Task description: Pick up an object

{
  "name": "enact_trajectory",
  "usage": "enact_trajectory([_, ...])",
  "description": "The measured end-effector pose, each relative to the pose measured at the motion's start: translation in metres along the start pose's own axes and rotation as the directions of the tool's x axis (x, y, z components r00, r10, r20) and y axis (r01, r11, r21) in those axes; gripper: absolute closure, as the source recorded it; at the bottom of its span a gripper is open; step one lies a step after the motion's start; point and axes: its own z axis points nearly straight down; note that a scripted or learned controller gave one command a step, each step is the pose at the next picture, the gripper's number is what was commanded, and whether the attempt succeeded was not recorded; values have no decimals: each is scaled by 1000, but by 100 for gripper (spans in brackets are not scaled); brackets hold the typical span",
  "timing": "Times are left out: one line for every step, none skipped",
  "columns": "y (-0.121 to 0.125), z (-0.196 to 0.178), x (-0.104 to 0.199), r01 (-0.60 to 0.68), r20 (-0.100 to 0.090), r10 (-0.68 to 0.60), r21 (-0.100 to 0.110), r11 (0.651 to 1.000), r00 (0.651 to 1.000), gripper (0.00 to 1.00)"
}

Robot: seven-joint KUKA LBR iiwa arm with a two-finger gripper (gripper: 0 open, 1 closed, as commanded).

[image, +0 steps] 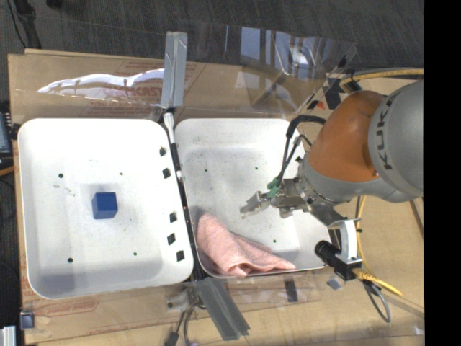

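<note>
Two candidates on the bench: a pink cloth (238, 252) in the right bin (230, 132), and a blue cube (104, 205) in the left bin (43, 143). Gripper (253, 205) hangs over the right bin's middle, pointing left; nothing visible between its tips, and whether they are spread or closed I cannot tell at this angle. The cloth lies just toward the near side of the gripper and slightly left, crumpled against the bin's near wall, long axis running left-far to right-near. It is by far the closer target (the cube sits well apart, across the divider, mid-left bin). My judgement: the coming move turns on a short drop toward the near wall onto the cloth's folds. Readable writing: "KU" of the maker's name on the arm (389, 150)'s grey shell; red print on the cardboard (101, 85) at far left is too glared to read.
</note>
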Motion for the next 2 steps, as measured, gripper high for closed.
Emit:
enact_trajectory([7,45,-45,51,0,-51,-3,999,999,0])
enact_trajectory([11,106,-9,294,1,-294,-4,956,956,0])
